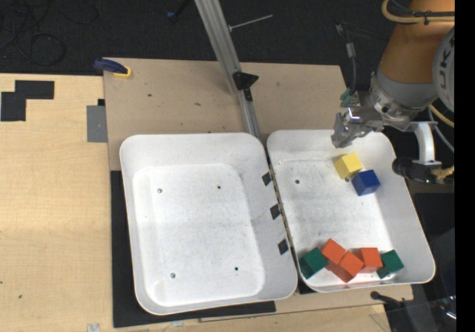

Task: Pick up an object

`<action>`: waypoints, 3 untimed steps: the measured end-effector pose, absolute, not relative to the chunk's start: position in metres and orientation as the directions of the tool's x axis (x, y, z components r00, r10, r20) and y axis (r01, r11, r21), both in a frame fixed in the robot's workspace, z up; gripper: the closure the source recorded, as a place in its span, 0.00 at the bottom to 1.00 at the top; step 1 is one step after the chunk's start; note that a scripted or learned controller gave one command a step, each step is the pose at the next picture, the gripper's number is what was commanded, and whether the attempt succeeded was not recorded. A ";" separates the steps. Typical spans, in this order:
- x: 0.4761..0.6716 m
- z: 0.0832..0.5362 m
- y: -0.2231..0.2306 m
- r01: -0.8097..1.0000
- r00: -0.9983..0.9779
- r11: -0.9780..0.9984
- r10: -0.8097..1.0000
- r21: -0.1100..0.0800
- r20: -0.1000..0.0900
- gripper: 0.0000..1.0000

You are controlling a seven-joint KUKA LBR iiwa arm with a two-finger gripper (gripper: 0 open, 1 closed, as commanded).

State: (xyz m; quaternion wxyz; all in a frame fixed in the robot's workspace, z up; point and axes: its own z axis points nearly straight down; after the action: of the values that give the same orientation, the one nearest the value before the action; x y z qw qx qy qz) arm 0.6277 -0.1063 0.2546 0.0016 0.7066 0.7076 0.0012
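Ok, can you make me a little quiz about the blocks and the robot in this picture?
1. True or false: the yellow block touches the blue block.
2. Which bin holds the blocks? A) the left bin B) the right bin C) both
3. Fill in: the gripper sits over the right bin's far edge, nearest to the ______ block.

Key
1. True. They sit side by side, touching at a corner.
2. B. The yellow and blue blocks lie near its far end, and the orange blocks and green blocks are heaped at its near end.
3. Yellow.
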 end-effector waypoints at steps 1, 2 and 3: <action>0.602 0.250 -0.052 1.000 -0.003 0.003 1.000 -0.004 0.002 1.00; 0.586 0.254 -0.002 1.000 -0.005 0.005 1.000 -0.004 0.003 1.00; 0.567 0.242 0.037 1.000 -0.003 0.003 1.000 -0.006 0.002 1.00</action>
State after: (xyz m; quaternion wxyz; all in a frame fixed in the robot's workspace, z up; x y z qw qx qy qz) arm 0.5667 0.0375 0.2417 -0.0026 0.7059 0.7083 -0.0015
